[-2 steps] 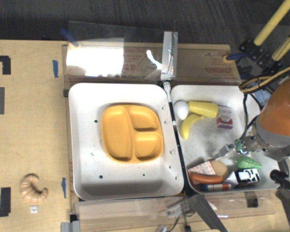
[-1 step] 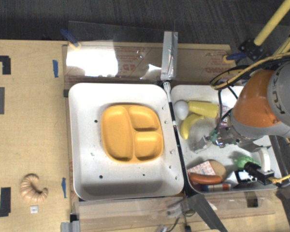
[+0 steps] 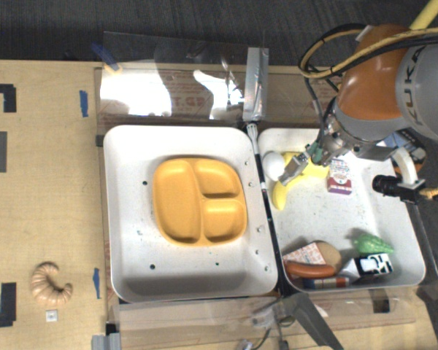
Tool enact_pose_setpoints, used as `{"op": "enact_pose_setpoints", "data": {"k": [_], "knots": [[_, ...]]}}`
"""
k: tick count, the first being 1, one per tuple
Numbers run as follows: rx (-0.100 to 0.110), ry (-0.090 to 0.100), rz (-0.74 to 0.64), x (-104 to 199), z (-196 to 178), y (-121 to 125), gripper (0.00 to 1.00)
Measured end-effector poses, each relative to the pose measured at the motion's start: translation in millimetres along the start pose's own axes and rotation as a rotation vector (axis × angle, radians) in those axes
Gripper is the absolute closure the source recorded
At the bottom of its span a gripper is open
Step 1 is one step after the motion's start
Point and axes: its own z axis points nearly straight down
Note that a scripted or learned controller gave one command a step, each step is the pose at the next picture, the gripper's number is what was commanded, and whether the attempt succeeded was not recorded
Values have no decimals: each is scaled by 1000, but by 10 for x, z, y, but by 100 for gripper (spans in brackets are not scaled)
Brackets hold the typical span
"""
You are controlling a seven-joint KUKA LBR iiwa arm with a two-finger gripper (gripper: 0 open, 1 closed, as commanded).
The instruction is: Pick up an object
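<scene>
Arm: the grey KUKA arm [image 3: 416, 86] with its orange band filled the upper right of the frame, nearest the camera, yellow and black cables looping over it.
Claw: the claw [image 3: 296, 168] hung low over the upper left part of the right bin; whether it was open or closed could not be told, and nothing could be made out in its grip.
Banana: a yellow banana [image 3: 280, 192] lay at the left wall of the right bin, just beside and partly under the claw.
White object: a small round white object [image 3: 274, 164] sat at the upper left corner of the right bin, just beside the claw.
Carton: a small red and white carton [image 3: 339, 176] lay in the upper middle of the right bin, near the claw's right side.
Right bin: the right bin [image 3: 394, 228] was white and shallow, at the right of the frame.
Lower items: along the bin's lower wall lay a wedge-shaped item [image 3: 314, 254], a red sausage-like piece [image 3: 310, 270], a green item [image 3: 371, 242] and a black and white box [image 3: 374, 265], close together.
Left bin: the left bin [image 3: 124, 217] sat in the middle of the frame and held a yellow divided tray [image 3: 197, 199].
Desk: the tan desk [image 3: 36, 195] stretched to the left, with black and blue tape marks.
Croissant-like piece: a tan curled piece [image 3: 51, 283] lay on the desk at lower left, well apart from both bins.
</scene>
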Motion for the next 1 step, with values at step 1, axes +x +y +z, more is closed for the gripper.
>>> {"op": "enact_pose_setpoints", "data": {"k": [1], "knots": [[12,6,130,-363,593,-366,0]]}}
